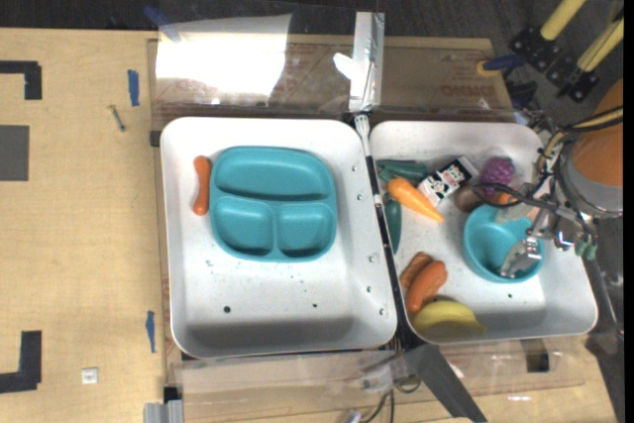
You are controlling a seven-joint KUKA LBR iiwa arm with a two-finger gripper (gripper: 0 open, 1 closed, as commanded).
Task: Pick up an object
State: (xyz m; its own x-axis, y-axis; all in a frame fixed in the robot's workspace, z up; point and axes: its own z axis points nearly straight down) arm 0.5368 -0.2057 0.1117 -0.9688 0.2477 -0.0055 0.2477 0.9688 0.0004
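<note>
left bin point(178, 213): blue tray point(272, 203), orange hot dog point(201, 184) beside it | right bin point(570, 307): carrot point(414, 198), banana point(446, 315), blue bowl point(495, 243) | gripper point(520, 258): over the bowl, can't tell if it grips anything

We see two shallow white plastic bins, the left one point(188, 243) and the right one point(565, 307), smooth with a soft sheen and dark specks, on a matt pale wooden bench top point(74, 243). The teal three-compartment plastic tray point(272, 203) and the small teal plastic bowl point(490, 248) just beside the shiny metal fingers point(517, 260) look smooth and semi-gloss. Well beyond the fingers, a clear glossy plastic sheet point(228, 64) glares white.
</note>
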